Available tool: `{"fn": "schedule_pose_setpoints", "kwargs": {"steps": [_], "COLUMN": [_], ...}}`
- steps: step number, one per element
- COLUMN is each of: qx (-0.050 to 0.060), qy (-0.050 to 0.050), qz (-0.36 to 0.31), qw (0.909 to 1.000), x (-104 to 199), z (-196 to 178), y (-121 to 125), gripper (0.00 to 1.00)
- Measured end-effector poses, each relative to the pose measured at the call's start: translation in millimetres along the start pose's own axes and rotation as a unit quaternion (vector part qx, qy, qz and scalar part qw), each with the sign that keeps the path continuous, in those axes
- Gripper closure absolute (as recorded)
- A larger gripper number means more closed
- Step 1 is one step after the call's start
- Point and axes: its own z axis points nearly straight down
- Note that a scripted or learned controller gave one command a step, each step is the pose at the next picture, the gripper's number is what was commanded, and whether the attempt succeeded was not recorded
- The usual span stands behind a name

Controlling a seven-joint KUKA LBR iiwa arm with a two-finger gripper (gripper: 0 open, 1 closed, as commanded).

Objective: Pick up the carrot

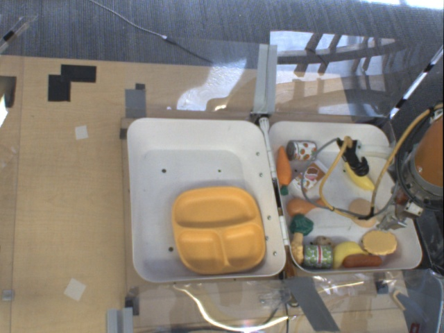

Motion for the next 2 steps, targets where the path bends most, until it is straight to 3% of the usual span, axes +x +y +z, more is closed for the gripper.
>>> {"fn": "schedule_pose_setpoints", "kwargs": {"steps": [1,2], "qx": [0.0,-0.001], "qy": [0.004,0.0], "qz": [-0.087,-0.088], "qw": [0.9962,0.9961], "x": [2.0,-6.0], "z": [-69.7,50.5], "y": [0.4,2.6], "gripper": [1.0,1.0]}}
